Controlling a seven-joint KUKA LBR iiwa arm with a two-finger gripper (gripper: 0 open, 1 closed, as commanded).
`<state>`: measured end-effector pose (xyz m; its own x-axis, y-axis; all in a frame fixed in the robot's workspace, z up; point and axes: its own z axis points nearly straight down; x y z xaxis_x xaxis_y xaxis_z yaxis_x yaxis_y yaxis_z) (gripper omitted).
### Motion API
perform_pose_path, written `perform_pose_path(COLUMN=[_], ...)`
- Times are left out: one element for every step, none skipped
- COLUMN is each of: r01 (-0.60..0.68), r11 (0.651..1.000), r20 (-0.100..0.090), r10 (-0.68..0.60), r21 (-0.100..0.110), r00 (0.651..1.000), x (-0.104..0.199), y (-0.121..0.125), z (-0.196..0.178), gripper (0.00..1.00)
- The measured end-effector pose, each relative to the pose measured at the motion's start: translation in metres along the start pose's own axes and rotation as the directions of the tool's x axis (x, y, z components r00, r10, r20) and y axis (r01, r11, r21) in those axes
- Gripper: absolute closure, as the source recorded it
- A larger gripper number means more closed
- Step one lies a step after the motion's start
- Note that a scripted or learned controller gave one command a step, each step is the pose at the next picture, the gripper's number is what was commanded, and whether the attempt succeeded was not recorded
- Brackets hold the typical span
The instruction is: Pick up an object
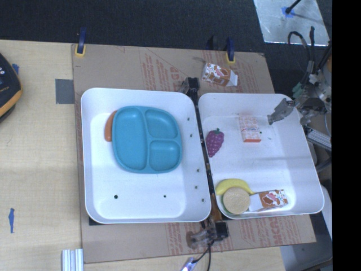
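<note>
Just left of my end effector (280, 113) lies a small white-and-red packet (250, 129) in the right bin (307, 171) — nearest pick. Finger state I cannot tell. It lies flat — my fingers may skid over it.

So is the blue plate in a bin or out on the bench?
In: the blue plate lies flat inside the left bin, its compartments facing up.

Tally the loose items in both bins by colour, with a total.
Blue: 1, plate
Orange: 1, item under the plate's edge
Purple: 1, grapes
Yellow: 1, banana
Tan: 1, round cookie
White and red: 2, packets
Total: 7
</note>
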<state>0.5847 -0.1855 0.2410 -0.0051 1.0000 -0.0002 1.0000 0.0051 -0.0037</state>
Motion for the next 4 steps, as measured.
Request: perform_pose_path(r01=[0.001,0.002,0.0,0.0], r11=[1.0,1.0,1.0,1.0], r20=[0.0,0.003,-0.001,0.002], r10=[-0.001,-0.002,0.0,0.0], r21=[0.002,-0.008,-0.003,0.0], r00=[1.0,1.0,1.0,1.0], x=[0.024,0.077,0.106,0.085], y=[0.031,0.068,0.071,0.021], z=[0.097,0.145,0.047,0.138], gripper=[0.0,0.0,0.0,0.0])
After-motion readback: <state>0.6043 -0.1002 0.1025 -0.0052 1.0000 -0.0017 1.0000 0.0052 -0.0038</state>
